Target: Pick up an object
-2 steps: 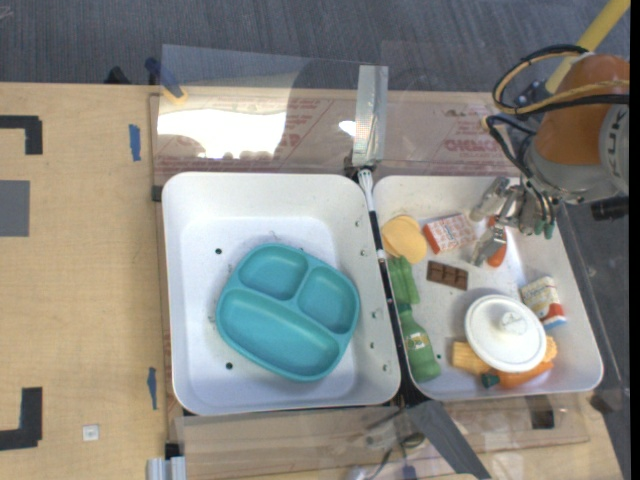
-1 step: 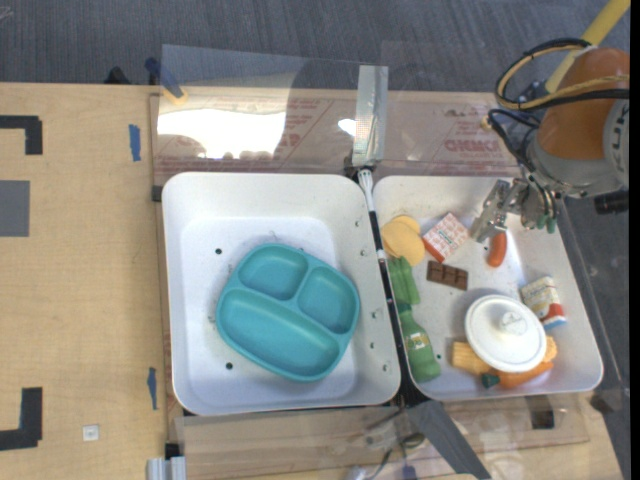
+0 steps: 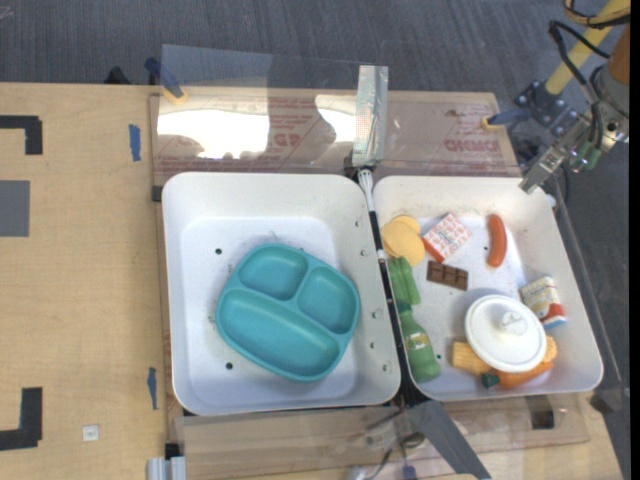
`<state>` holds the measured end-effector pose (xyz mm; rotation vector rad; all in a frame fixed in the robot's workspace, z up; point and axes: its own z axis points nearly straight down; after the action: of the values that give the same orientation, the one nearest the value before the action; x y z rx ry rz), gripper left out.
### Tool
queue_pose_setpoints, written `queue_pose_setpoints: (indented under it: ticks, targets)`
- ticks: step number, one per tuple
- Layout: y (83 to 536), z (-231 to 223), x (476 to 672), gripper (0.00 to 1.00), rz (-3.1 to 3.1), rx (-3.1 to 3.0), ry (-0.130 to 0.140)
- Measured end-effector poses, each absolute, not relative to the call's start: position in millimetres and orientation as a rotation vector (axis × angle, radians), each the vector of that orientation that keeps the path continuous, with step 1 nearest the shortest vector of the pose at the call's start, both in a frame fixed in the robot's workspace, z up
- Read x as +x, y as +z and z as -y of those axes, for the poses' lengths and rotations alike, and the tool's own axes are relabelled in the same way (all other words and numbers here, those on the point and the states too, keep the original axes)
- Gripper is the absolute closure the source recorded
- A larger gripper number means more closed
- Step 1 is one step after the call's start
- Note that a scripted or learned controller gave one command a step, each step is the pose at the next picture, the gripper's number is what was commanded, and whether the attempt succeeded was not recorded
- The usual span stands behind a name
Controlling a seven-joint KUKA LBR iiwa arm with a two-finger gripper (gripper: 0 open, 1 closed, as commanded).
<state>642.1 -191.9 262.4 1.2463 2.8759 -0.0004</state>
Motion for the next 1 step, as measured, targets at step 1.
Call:
queue_pose_setpoints:
  ticks: [1]
  targets:
    - [258.0,191.6,640.8,0.0,-2.883,1.251,-0.003]
